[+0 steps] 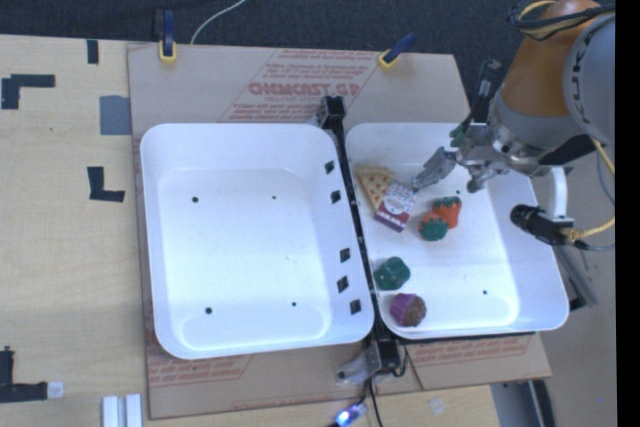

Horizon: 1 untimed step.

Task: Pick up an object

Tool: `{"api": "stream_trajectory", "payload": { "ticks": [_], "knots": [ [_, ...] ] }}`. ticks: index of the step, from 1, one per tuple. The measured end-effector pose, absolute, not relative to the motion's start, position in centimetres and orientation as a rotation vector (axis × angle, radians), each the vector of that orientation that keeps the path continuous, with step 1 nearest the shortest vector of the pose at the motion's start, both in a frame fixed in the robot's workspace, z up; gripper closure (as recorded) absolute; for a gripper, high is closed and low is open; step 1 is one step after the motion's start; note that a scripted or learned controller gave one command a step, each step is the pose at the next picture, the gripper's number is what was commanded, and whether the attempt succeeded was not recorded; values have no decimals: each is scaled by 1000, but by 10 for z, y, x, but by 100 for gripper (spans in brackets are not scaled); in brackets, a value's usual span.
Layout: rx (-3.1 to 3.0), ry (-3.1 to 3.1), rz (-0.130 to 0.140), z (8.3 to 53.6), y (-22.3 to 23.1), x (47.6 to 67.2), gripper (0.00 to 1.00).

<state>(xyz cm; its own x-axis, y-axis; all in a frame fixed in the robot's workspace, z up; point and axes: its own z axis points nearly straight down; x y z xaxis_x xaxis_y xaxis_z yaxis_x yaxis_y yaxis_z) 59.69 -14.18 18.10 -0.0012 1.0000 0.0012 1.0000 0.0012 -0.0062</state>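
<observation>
The right bin (500, 300) holds several small things. A tan waffle-like cracker (374, 185) lies near its left wall, with a small red and white packet (395, 207) right beside it. An orange and red toy (446, 210) touches a green toy (433, 230) near the middle. A green pepper-like toy (391, 272) and a purple round toy (408, 310) lie toward the front left. My gripper (456, 172) hangs over the upper part of this bin, its fingers spread, one finger (432, 169) reaching toward the packet. Nothing sits between the fingers.
The left bin (240, 235) sits beside the right one, with a black divider strip (345, 215) between them. Both rest on a cardboard sheet (290, 80) held by clamps. A black-tipped fitting with a yellow cable (540, 223) sticks out over the right rim.
</observation>
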Motion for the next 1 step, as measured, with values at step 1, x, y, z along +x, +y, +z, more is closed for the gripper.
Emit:
{"api": "stream_trajectory", "payload": {
  "ticks": [1],
  "knots": [
    [-2212, -2217, 10, 187, -141, 597, 100]
  ]
}}
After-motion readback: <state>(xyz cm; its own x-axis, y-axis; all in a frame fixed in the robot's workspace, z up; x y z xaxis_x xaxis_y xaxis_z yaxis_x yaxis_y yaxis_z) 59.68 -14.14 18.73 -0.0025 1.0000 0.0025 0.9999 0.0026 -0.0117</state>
